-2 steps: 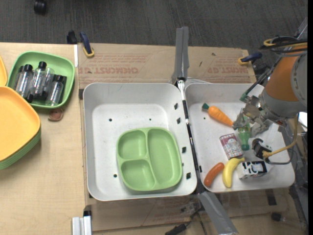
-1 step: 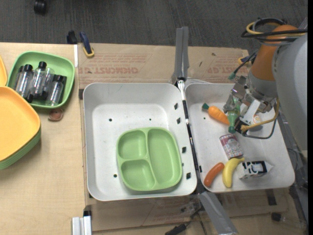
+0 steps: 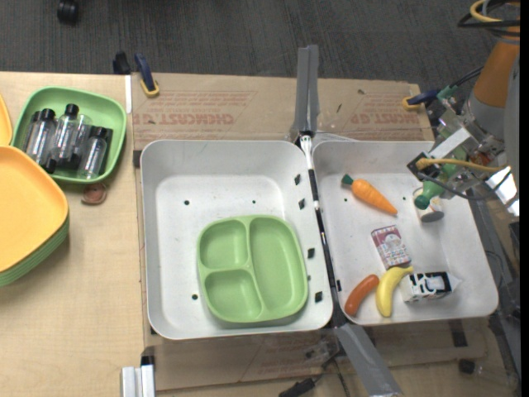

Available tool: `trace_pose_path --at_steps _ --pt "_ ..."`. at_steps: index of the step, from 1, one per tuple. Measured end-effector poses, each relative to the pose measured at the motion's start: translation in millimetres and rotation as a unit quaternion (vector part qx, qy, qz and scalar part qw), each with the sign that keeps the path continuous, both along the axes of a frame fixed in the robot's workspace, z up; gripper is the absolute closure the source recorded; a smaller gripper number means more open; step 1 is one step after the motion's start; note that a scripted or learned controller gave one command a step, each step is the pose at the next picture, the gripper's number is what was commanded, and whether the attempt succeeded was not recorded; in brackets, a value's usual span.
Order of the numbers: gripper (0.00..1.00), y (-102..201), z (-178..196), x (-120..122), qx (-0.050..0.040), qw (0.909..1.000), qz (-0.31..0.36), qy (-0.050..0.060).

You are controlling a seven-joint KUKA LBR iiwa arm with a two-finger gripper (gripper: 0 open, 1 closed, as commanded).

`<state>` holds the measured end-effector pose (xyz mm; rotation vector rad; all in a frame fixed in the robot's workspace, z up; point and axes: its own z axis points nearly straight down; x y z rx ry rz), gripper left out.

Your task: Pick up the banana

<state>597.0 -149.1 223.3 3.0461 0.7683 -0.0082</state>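
The yellow banana (image 3: 388,290) lies near the front edge of the right bin (image 3: 479,255). It rests between an orange-red pepper-like piece (image 3: 360,294) on its left and a small black-and-white carton (image 3: 428,285) on its right. My gripper (image 3: 427,200) hangs over the bin's right side, well behind the banana and apart from it. Cables and the wrist hide much of it.
An orange carrot (image 3: 371,193) lies at the back of the right bin, and a small pink packet (image 3: 388,245) in its middle. The left bin (image 3: 165,222) holds a green divided tray (image 3: 250,268). Orange plates (image 3: 29,213) and a green dish of bottles (image 3: 70,135) stand far left.
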Motion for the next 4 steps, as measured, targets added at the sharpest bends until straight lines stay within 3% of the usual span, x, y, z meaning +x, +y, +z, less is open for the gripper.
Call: trace_pose_path --at_steps 1,3,4 --pt "1.0 -73.7 -49.7 36.7 0.0001 0.9988 -0.048 0.0" --pt "1.0 -71.6 -35.0 36.3 -0.0003 0.9991 -0.042 0.005" --pt "1.0 -13.9 -21.9 52.9 0.0014 0.9911 0.133 0.0"
